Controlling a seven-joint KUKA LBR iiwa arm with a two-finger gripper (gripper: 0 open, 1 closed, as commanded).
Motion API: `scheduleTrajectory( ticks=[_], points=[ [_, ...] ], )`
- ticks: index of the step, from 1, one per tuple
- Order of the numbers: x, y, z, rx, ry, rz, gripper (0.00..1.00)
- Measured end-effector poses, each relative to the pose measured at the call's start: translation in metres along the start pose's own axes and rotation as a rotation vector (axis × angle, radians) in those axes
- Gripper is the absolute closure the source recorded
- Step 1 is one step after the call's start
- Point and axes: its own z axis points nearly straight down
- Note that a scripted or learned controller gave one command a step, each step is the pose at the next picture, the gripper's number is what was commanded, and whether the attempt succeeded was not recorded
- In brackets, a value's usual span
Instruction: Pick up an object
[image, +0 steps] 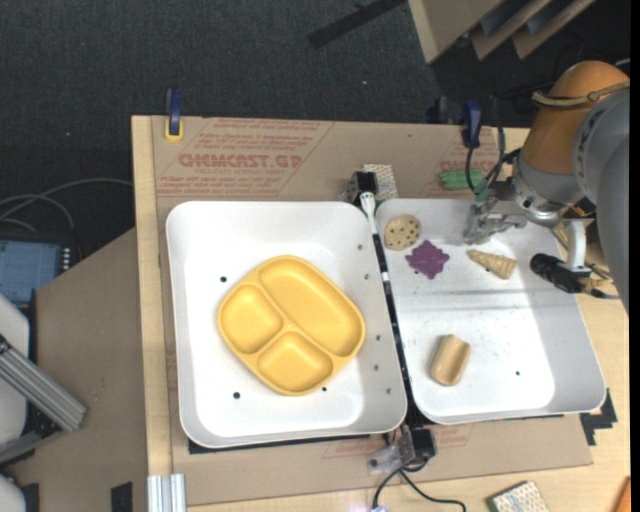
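On the table (250, 160), topped with printed cardboard, two white bins sit side by side, rims touching down the middle; the left bin (200, 230) is the one farther from the arm, the right bin (510, 330) the one under it. In from the right comes the arm (570, 130), grey with its orange band up top, bending down over the far right corner of the right bin. Next, the yellow plate (290, 325): three compartments, lying flat and turned at a slant in the middle of the left bin, alone in there. The end effector (488, 225) hangs low over the far edge of the right bin, pointing down; apart or together, I cannot tell from this angle, and nothing shows clamped in it. Now the small stuff, all in the right bin: a tan cylinder (450, 360) lies on its side near the front, well apart from the rest; a pale cone (493, 263) lies on its side just below the end effector, tip towards the left; a purple piece (428, 258), ragged at the edges, lies beside the cone, on its left; a speckled cookie (401, 232) sits just beyond the purple piece, near the far left corner, close to the shared rim.
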Motion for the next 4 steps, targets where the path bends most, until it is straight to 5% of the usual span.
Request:
scheduleTrajectory(
  ticks=[1,2,3,4],
  points=[
    [0.07,-0.001,0.001,0.011,0.007,-0.003,1.0],
    [0.067,-0.001,0.001,0.011,0.006,0.0,0.0],
    [0.073,-0.044,0.011,0.014,0.007,0.002,0.0],
    [0.072,-0.041,0.0,0.007,0.006,0.002,1.0]
  ],
)
